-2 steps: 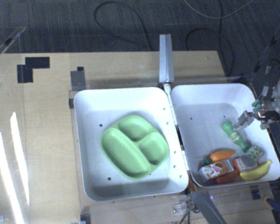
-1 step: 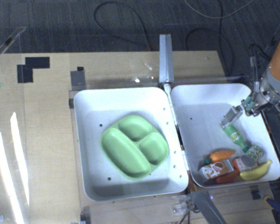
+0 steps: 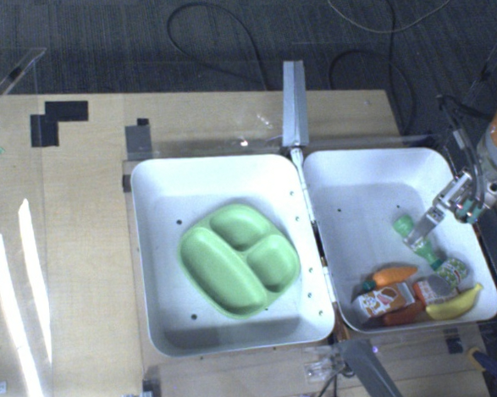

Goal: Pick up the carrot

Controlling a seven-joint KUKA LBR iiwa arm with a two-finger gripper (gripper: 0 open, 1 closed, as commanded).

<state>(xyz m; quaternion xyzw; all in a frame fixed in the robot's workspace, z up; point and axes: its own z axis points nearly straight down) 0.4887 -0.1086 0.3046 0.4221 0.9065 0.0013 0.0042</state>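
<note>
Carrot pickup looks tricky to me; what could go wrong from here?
The carrot lies packed in the right bin's lower corner, against a juice carton and close to a banana, so the gripper might catch a neighbour instead. A green bottle lies right under the gripper and could get nudged or grabbed by mistake.

The carrot [image 3: 395, 274] is lying in the right bin [image 3: 357, 177], crowded at the near wall: a juice carton [image 3: 386, 299] is touching it in front, a banana [image 3: 454, 304] and a green bottle [image 3: 427, 242] are sitting just beside. The far half of that bin is lying open for approach. A green divided tray [image 3: 238, 258] is taking up the left bin's [image 3: 159, 191] middle.
</note>
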